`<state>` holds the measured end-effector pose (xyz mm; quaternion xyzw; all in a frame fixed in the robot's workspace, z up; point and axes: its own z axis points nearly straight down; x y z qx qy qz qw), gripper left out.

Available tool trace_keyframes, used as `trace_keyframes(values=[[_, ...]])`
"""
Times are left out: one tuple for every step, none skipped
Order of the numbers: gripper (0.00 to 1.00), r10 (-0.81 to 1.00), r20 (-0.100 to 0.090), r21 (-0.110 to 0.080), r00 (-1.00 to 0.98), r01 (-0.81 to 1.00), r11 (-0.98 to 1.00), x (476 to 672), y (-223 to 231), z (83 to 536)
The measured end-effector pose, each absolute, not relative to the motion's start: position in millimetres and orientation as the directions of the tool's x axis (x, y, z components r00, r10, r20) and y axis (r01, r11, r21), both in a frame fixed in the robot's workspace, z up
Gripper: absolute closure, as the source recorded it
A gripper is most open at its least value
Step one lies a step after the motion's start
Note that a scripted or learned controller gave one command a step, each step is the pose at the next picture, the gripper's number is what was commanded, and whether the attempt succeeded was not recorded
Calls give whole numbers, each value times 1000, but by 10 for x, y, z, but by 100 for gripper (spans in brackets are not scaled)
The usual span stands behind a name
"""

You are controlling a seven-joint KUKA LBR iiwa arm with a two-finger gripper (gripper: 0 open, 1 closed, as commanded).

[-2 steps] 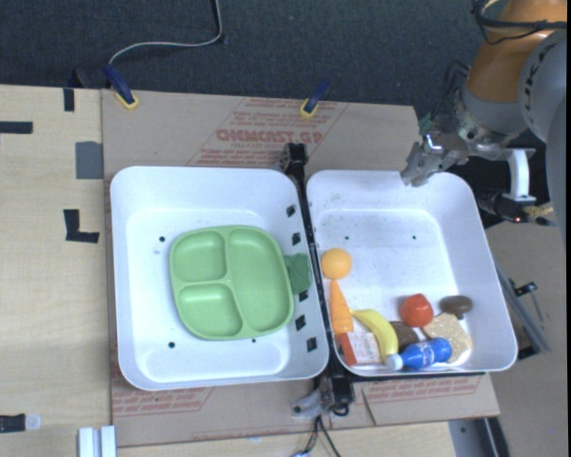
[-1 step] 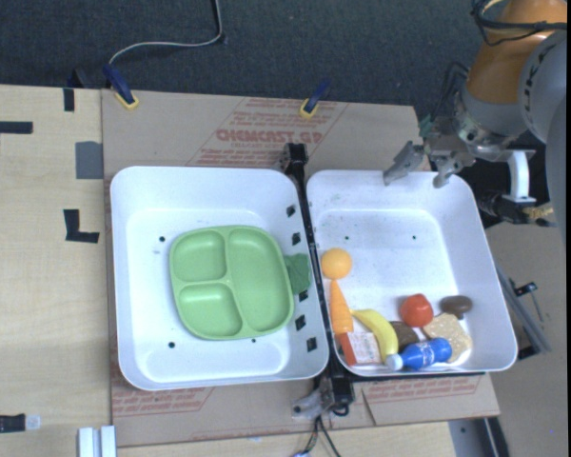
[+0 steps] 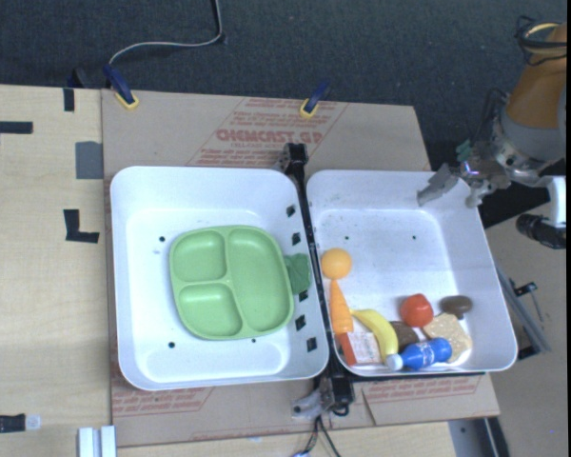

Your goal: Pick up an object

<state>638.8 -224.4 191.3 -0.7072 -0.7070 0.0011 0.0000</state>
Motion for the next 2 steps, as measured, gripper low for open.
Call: trace_keyframes(values=[[0,1000,1,-3,-1,1000,1,5339,-1679,1572],[0,1000,0,2,0,1000,0,5114,-1451,862]])
